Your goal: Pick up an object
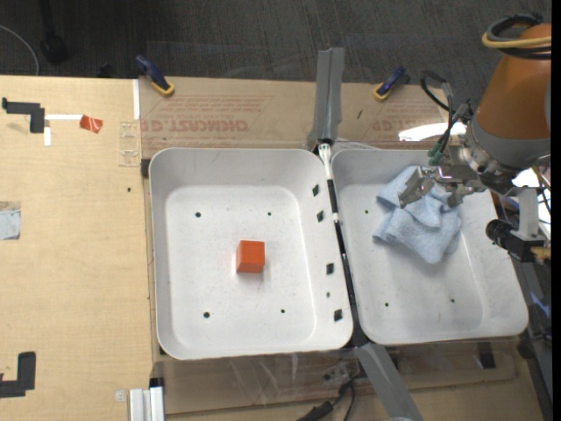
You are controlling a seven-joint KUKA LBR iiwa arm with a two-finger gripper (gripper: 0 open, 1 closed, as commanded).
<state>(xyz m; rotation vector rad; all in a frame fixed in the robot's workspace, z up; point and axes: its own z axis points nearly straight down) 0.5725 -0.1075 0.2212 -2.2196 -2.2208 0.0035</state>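
The blue cloth (418, 218), crumpled at twelve o'clock in the right bin (491, 310), is met by the tool (436, 185) for a pinch; its grip cannot be told.

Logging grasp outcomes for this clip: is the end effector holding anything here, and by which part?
It cannot be told. The end effector sits at the upper edge of the light blue cloth in the right bin, but no cloth shows clearly between its fingers.

Bright, even overhead light; soft shadows, sharp focus throughout.
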